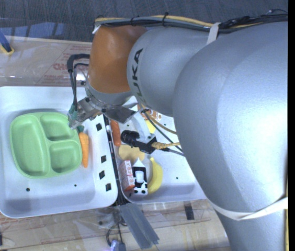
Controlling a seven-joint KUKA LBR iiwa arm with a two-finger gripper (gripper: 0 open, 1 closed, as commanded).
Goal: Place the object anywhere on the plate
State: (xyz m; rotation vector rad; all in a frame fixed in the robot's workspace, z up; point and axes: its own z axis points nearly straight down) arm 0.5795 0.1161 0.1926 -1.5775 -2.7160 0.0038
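Note:
A light green divided plate (43,145) lies in the left white bin (43,200). An orange carrot (84,149) lies lengthwise in that bin, right against the plate's right edge. My gripper (77,118) hangs at the plate's upper right corner, just above the carrot's far end. The wrist and its orange band (111,56) hide most of the gripper.
The right bin (176,184) holds a banana (157,175), a small carton (128,174), an orange stick-like item (116,132) and a black-and-white piece (140,178). The big grey arm (220,114) covers most of that bin. A divider wall (108,156) separates the bins.

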